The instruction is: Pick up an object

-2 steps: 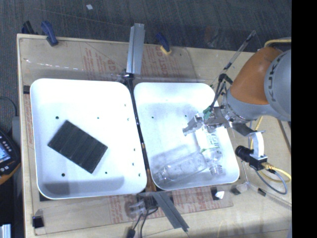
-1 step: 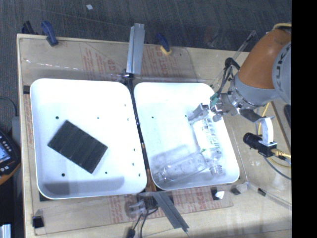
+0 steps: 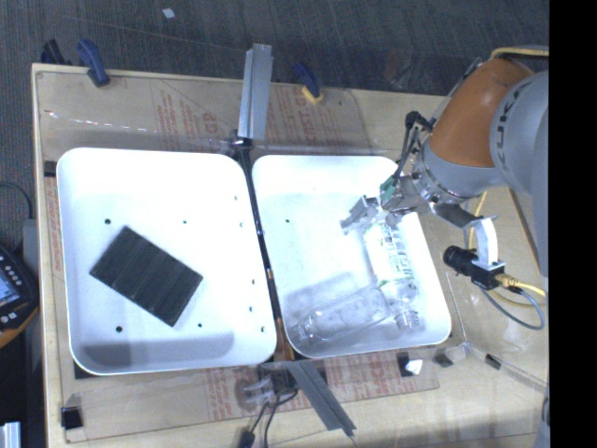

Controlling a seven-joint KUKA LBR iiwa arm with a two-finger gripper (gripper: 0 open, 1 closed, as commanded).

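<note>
Camera view shows the jaws (image 3: 371, 211) low over the right bin (image 3: 280, 180), spread apart with nothing between them. Two clear plastic bottles (image 3: 394, 258) lie just below, one crossing the other. Descend squarely over the upright-lying bottle's narrow body before closing, avoiding slip on the slick plastic.

A pale wooden bench (image 3: 373, 110) stands on dark grey carpet (image 3: 280, 7). Blue clamps (image 3: 93, 62) grip its far edge. A handheld pendant (image 3: 11, 287) lies left.
</note>
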